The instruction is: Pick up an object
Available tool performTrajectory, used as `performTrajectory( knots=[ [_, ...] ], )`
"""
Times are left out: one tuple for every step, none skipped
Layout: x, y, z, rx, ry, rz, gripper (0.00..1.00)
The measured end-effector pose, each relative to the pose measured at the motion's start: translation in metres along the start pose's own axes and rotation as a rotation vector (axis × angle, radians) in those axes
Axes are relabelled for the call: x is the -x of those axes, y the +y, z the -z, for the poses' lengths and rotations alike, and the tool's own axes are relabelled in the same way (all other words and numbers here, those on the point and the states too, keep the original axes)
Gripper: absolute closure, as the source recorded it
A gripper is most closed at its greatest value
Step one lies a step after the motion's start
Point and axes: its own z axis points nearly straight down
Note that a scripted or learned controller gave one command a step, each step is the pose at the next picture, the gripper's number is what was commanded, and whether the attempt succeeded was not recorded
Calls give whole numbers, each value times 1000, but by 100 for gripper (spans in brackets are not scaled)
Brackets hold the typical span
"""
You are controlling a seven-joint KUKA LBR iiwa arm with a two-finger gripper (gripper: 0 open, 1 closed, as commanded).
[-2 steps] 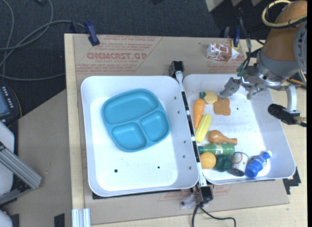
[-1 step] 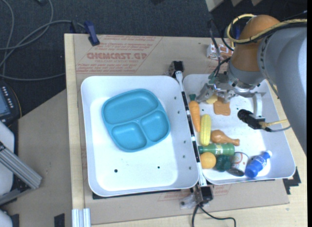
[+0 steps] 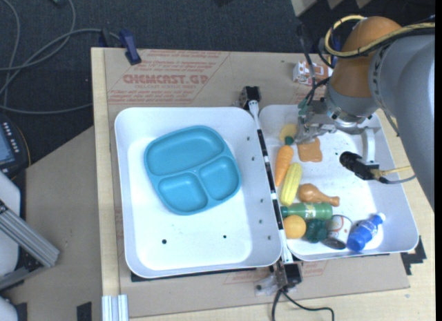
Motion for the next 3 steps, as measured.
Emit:
performTrajectory(
  knots=[
    [0, 0, -1, -1, 0, 0, 0],
    [-9, -95, -12, -13, 3, -5, 0],
    [-10, -109, -11, -8, 2, -3, 0]
  ],
)
